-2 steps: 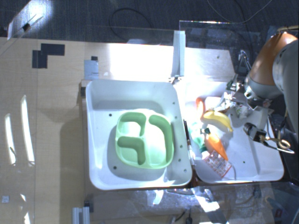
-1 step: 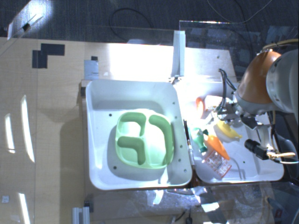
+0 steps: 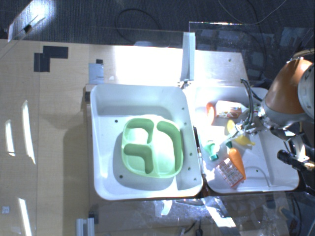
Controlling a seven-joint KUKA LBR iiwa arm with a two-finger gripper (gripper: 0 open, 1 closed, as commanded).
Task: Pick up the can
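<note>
Reaching in over the right bin [image 3: 275, 181], the pincer [image 3: 244, 128], grip state unreadable, hovers just right of the can [image 3: 227, 110], which lies lengthwise left-right.

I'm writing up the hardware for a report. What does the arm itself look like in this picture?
The arm enters from the right as a large rounded housing, orange-brown on top with a grey section beneath. Thin dark cables curve along its left side toward the wrist. Below the housing sits a black fitting with a pale part beside it. The gripper is a small dark cluster, too blurred for detail.
</note>
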